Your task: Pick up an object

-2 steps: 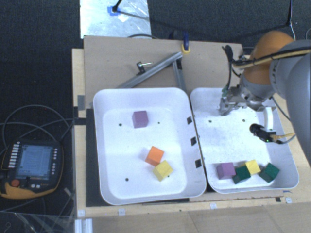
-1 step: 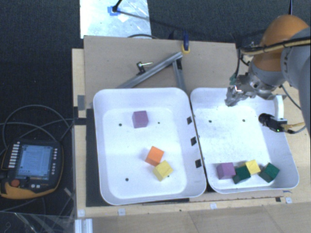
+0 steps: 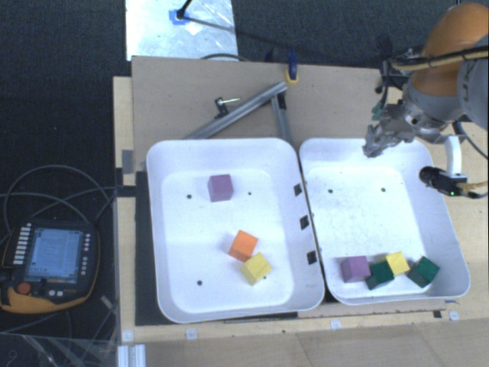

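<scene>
Seven small blocks lie in the two bins. In the left bin (image 3: 164, 205) sit a purple block (image 3: 220, 187), an orange block (image 3: 244, 245) and, touching it, a yellow block (image 3: 257, 267). Along the right bin's (image 3: 428, 205) near edge – a purple one (image 3: 354, 268), two green, one yellow. The tool (image 3: 376, 145) hangs over that bin's far rim (holding nothing); whether it is open, I cannot tell.

I'm seeing the gripper (image 3: 376, 147) hanging over the right bin's (image 3: 382, 205) far edge, well apart from the blocks (image 3: 388, 269) lying near its front wall.
</scene>
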Robot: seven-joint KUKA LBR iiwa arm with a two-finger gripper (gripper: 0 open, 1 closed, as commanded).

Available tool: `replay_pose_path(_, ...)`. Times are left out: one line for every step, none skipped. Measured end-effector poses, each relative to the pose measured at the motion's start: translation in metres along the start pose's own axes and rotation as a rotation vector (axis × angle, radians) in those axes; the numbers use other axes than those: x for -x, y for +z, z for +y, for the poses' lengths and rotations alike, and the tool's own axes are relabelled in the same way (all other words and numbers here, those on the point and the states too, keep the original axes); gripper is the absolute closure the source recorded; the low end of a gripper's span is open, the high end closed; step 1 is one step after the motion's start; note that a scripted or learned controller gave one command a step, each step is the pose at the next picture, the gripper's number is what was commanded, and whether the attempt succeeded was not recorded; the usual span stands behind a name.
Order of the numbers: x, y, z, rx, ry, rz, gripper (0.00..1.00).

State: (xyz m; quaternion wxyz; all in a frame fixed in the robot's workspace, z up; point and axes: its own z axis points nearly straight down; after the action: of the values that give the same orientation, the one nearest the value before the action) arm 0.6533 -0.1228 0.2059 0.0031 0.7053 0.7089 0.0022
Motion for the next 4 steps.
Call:
replay_pose_path(0.000,-0.001,0.001,-0.005,0.000,0.001,1.00)
replay_pose_path(-0.048,0.002,-0.008,-0.007,-0.004,0.003,1.00)
replay_pose_path(-0.102,0.005,-0.014,-0.008,-0.006,0.004,1.00)
replay_pose_path(-0.159,0.001,-0.016,-0.007,-0.006,0.004,1.00)
